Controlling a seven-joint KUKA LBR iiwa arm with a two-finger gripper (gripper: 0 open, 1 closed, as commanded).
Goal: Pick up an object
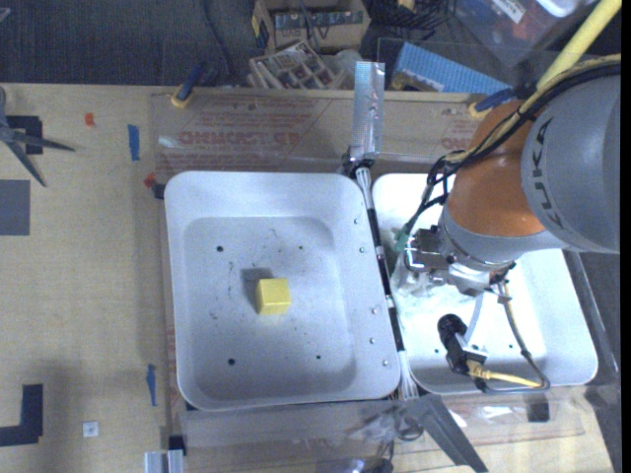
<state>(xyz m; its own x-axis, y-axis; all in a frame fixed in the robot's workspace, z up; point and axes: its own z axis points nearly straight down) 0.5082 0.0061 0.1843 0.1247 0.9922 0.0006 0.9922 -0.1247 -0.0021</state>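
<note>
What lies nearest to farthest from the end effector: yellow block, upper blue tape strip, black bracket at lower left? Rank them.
1. yellow block, in the left bin, left of the end effector.
2. upper blue tape strip, on the bench, upper left.
3. black bracket, bench's lower-left corner.

The wooden bench (79,294) bears two white bins, left (197,205) and right (572,363), touching side by side.
</note>
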